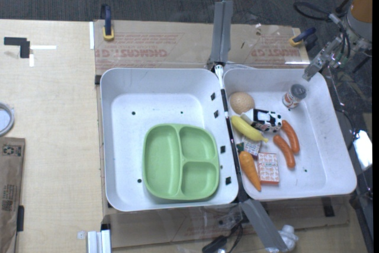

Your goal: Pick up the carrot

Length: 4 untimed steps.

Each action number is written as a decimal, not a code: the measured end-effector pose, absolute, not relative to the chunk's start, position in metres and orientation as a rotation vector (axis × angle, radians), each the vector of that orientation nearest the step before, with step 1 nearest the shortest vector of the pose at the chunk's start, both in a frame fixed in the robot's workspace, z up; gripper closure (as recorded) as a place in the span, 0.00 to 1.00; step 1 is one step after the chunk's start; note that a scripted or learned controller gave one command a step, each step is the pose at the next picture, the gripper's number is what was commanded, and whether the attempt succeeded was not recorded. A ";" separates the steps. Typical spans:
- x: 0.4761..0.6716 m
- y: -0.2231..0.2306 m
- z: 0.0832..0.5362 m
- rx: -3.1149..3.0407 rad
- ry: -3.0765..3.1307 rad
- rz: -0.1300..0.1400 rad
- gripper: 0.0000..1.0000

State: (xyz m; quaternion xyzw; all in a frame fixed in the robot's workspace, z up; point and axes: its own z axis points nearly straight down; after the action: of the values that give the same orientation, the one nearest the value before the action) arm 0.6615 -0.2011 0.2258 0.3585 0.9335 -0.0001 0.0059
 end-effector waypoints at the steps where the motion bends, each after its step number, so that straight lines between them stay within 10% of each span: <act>1: 0.663 -0.211 0.140 0.979 2.938 0.004 1.00; 2: 0.629 -0.222 0.191 0.302 3.121 0.000 1.00; 3: 0.652 -0.221 0.277 -0.202 3.127 -0.001 1.00; 4: 0.660 -0.221 0.232 -0.374 3.115 0.001 1.00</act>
State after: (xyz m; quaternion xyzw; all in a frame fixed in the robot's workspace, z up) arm 0.6600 -0.2211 0.2316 -0.1191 0.9929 0.0004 0.0019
